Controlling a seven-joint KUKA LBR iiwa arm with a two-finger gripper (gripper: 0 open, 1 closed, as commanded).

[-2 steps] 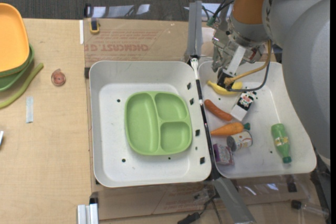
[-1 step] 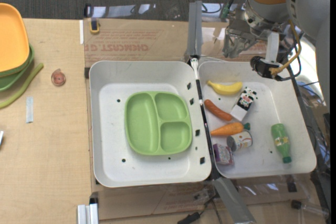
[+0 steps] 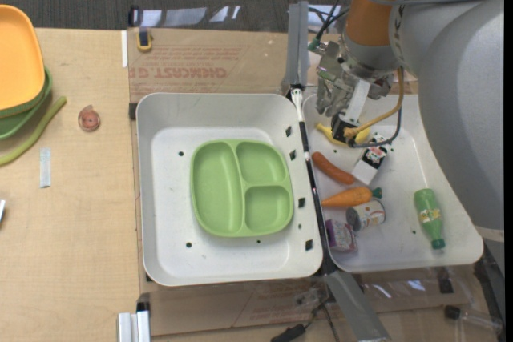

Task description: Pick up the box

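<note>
Box (image 3: 370, 158) near gripper (image 3: 334, 103), apart

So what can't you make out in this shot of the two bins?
1. The far right part of the right bin, camera view: hidden under the arm.
2. The print on the box: too small to read.
3. The label on the can: too small and blurred.
4. The orange plate: cut off by the left edge.
</note>
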